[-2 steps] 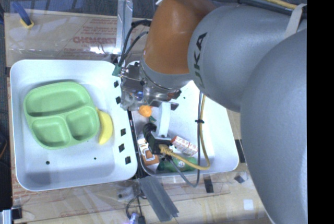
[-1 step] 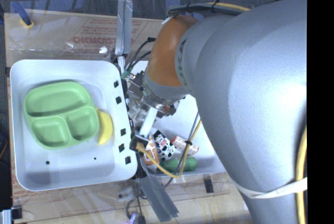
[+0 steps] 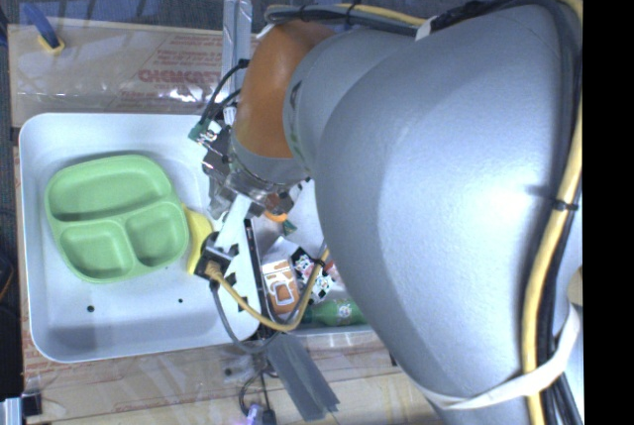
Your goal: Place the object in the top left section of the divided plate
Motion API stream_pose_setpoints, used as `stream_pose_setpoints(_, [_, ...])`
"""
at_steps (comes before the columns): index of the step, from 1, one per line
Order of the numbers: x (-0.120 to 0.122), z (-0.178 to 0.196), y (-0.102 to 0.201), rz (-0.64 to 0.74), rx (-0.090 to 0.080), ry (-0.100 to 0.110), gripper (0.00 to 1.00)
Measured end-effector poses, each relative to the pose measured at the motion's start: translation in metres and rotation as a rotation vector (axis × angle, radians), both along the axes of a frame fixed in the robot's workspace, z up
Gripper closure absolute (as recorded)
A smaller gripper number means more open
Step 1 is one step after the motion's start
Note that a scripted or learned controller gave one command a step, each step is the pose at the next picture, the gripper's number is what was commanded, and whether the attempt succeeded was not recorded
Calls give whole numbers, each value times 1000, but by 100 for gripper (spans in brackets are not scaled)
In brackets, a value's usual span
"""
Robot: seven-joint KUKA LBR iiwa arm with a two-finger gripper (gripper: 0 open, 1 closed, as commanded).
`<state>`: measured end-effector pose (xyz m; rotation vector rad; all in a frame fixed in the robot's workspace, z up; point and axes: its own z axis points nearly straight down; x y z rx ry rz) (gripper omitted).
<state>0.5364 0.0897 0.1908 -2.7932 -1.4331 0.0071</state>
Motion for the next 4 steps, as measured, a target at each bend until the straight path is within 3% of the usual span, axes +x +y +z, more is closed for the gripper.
stream_pose_setpoints(1, [6, 0, -27, 98, 1, 3, 100])
stream_pose_setpoints(2, [-1, -45, 84, 209, 0, 4, 100])
stream_pose_setpoints(3, [-13, -8, 20, 78, 0, 2, 100])
stream_pose_setpoints(4, [-13, -8, 20, 78, 0, 2, 0])
